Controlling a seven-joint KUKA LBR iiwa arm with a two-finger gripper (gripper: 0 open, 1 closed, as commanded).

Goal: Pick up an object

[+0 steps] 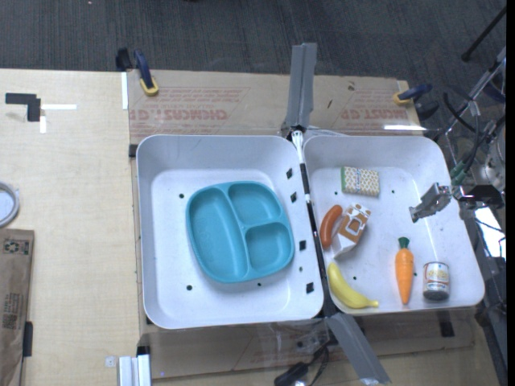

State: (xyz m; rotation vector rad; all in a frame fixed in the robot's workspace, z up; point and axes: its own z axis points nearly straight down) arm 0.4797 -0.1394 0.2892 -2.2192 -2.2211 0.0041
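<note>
Pale wooden counter [64, 175] carries two shallow white plastic bins side by side. Landmark for all positions: the dark hinged divider [302, 207] where the bins meet.

Left white bin [153, 215], left of the divider: holds one turquoise three-compartment plastic plate [240, 232], lying flat, roughly centred, clear of the walls.

Right white bin [459, 240], right of the divider, holds the pickable items:
- Yellow toy banana [348, 289], close to the divider, at the near edge.
- Orange toy carrot with green top [404, 272], well right of the divider, lying lengthwise, green end pointing away from the near edge.
- Orange-and-white crumpled snack packet [351, 226], near the divider, mid-bin.
- Red-orange toy sausage [329, 224], between the divider and the packet, touching or just beside the packet; cannot tell which.
- Green-and-cream patterned rectangular block [360, 181], towards the far wall.
- Small tin can with pale label [436, 281], farthest from the divider, just beside the carrot.

Grey metal pincer [428, 202] sits over the right bin's far-right part, above the carrot and can, nothing between its tips. Cannot tell whether it is spread or pressed together.
</note>
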